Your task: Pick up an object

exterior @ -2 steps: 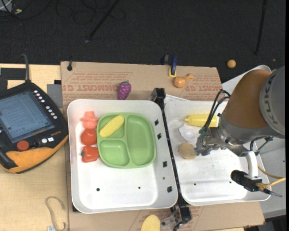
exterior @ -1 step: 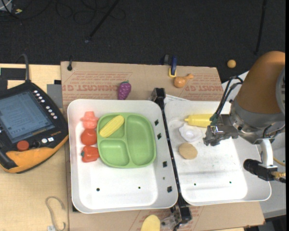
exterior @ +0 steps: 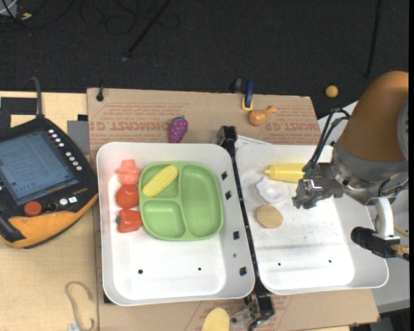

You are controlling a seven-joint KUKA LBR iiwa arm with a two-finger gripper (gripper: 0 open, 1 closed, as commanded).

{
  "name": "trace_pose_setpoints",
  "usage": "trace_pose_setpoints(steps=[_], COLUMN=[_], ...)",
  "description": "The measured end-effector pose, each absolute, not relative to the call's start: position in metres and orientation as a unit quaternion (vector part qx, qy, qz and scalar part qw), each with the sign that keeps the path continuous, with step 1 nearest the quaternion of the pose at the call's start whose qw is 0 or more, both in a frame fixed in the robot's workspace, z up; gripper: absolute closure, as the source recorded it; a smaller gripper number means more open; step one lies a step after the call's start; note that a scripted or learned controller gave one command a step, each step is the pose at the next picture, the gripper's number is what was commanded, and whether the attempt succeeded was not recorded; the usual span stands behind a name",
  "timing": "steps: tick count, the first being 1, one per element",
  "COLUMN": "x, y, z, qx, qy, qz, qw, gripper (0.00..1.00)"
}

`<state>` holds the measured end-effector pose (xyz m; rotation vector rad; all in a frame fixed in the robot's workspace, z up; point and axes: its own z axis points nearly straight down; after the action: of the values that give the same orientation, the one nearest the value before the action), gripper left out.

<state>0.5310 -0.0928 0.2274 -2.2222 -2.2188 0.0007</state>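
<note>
In the right bin [exterior: 317,267] lie a yellow banana-like piece [exterior: 284,173], a white lumpy object [exterior: 268,190] and a tan round piece [exterior: 269,217]. My gripper [exterior: 305,197] hangs low over the right bin, just right of the white object and below the yellow piece's right end. I see nothing between its dark fingers. The left bin [exterior: 165,274] holds a green divided plate [exterior: 183,202] with a yellow corn cob [exterior: 159,180] in it, plus a pink piece [exterior: 127,172], a red tomato-like piece [exterior: 126,196] and a red pepper [exterior: 128,220].
A teach pendant [exterior: 31,174] lies at the left on the bench. A purple grape toy [exterior: 177,129] and an orange pear-shaped toy [exterior: 260,115] sit on the cardboard behind the bins. A yellow object [exterior: 216,318] lies at the front edge.
</note>
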Motion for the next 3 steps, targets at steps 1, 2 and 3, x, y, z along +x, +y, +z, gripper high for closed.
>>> trace_pose_setpoints(steps=[1,2,3], x=[0.56,0.579,0.598], y=[-0.045,-0.002,0.044], z=[0.217,0.213,0.215], qx=[-0.706,-0.706,-0.706], qy=[-0.708,-0.708,-0.708], qz=[0.0,-0.0001,-0.0004], qw=[0.001,0.001,0.001], gripper=[1.0,1.0,1.0])
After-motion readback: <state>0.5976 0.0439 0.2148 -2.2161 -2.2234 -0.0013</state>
